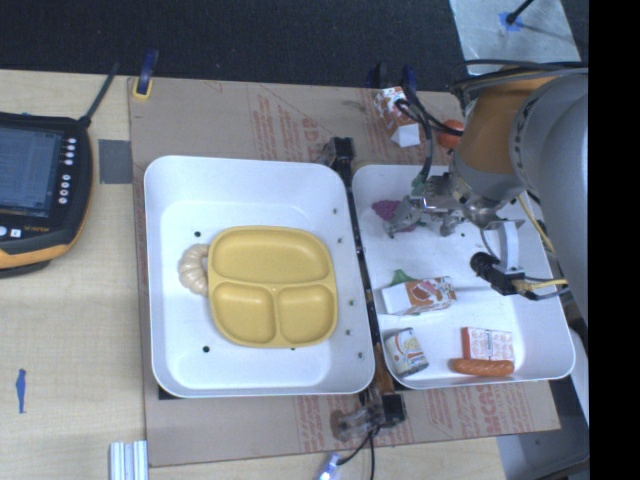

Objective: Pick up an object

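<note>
Gripper (425, 218) hovers low in the right bin (540, 363) (finger state unclear) beside a purple object (386, 209); it may miss sideways.

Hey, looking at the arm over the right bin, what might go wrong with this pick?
The end effector sits low by the small purple item near the right bin wall, so it might nudge the item rather than grasp it. The carton and can lie close together, so a later grab could catch both.

The red lettering on the cardboard sheet (250, 118) and the packages' print are too small to read.
</note>
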{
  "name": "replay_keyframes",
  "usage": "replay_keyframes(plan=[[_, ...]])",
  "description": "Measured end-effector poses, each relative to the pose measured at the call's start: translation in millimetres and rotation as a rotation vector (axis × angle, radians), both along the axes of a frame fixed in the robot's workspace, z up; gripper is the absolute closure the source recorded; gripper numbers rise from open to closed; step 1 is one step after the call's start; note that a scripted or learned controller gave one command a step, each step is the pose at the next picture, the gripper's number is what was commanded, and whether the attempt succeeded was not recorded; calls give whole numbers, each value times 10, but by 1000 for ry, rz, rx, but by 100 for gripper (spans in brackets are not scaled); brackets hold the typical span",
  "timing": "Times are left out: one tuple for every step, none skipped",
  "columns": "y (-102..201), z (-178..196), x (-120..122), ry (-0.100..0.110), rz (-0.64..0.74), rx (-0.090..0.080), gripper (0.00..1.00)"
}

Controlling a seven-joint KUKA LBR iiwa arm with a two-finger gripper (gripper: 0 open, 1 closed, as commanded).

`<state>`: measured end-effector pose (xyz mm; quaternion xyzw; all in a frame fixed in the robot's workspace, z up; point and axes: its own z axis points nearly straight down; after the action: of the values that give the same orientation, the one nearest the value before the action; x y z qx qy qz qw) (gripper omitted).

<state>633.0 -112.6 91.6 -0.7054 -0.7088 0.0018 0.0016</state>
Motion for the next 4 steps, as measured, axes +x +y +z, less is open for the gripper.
replay_keyframes(plan=[[-97, 1, 227, 2, 1, 1, 0], [22, 1, 228, 1, -1, 1, 0], [151, 2, 229, 2, -1, 1, 0], [47, 4, 232, -1, -2, 0, 0]])
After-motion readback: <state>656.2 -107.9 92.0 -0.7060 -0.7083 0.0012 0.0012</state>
